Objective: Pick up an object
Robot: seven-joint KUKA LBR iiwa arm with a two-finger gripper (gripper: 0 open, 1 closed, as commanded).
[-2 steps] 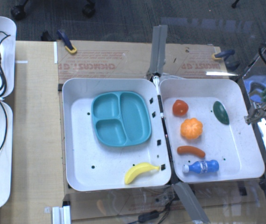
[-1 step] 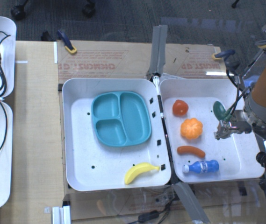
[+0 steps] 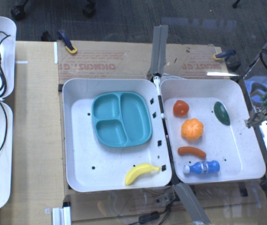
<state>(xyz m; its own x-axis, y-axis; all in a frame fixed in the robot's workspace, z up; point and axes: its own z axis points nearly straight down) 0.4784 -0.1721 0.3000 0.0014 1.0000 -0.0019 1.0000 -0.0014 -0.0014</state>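
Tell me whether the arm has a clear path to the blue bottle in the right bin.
Probably yes: the blue bottle lies on its side, uncovered, apart from the sausage beside it.

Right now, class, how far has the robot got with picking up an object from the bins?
Nothing looks done yet: the banana and teal plate lie in the left bin; the tomato, orange, sausage, bottle and avocado lie in the right bin. Nothing is in hand. Choosing, grasping and lifting remain.
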